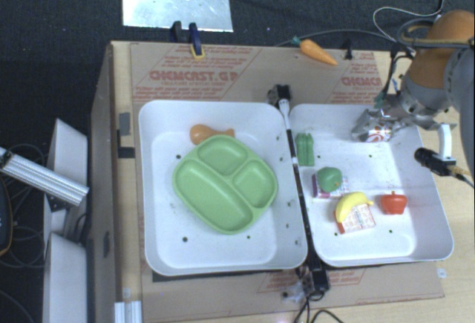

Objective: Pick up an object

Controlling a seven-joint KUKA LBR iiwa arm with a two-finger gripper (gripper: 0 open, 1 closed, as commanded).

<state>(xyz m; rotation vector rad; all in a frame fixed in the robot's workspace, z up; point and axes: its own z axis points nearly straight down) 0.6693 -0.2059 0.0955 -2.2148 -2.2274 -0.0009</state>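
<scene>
The right bin [427, 240] holds several small things: a green block [304, 148] by its left wall, a round green piece [329, 179] on a purple scrap, a yellow banana [350, 204] lying on a printed card, and a red pepper-like piece [393, 203]. My gripper [373, 128] hangs low over the far part of this bin, behind and to the right of the things. A small red and white patch [379, 136] shows at its tips; what it is I cannot tell.
In the left bin [159, 240] lies a green divided plate [225, 182], with an orange piece [202, 134] behind it. An orange carrot [318, 52] rests on the cardboard beyond the bins. The grey arm [438, 69] enters from the right, with cables around it.
</scene>
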